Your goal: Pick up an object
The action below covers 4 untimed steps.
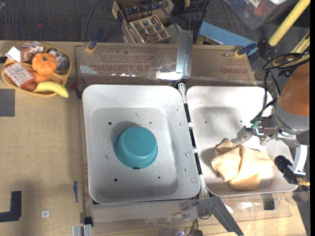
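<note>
Where bins meet: bowl [137,147], cloth [242,166].

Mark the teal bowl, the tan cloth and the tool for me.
teal bowl [137,147], camera view, middle of its upturned base.
tan cloth [241,166], camera view, centre of the crumpled fabric.
tool [244,133], camera view, at its tip above the cloth.

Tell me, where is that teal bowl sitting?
The teal bowl sits upside down in the middle of the left bin, apart from the tan cloth in the right bin.
</note>
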Tool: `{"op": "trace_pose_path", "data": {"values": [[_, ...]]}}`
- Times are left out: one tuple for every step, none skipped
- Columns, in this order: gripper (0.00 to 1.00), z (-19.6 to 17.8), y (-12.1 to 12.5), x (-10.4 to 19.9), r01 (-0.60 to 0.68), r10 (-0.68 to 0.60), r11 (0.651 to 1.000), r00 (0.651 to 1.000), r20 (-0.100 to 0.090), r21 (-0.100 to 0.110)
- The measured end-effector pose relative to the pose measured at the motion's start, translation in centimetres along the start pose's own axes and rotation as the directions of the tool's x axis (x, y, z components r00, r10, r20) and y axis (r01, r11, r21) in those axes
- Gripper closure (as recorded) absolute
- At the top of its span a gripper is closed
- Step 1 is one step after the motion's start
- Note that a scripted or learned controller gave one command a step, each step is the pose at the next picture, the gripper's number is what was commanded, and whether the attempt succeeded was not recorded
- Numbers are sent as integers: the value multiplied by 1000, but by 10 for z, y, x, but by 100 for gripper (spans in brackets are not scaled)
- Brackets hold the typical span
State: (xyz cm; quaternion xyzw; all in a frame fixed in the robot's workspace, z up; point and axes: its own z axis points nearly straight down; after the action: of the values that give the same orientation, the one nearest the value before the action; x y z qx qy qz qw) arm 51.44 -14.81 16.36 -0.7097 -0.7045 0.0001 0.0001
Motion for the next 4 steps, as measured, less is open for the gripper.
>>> {"op": "trace_pose_path", "data": {"values": [[0, 73, -21, -22, 33, -33, 999, 999, 0, -13], [100, 62, -20, -24, 29, -29, 999, 1000, 2, -18], [100, 66, -3, 10, -1, 1, 1000, 1000, 2, -5], [100, 50, -16, -21, -215, 215, 977, 977, 2, -2]]}}
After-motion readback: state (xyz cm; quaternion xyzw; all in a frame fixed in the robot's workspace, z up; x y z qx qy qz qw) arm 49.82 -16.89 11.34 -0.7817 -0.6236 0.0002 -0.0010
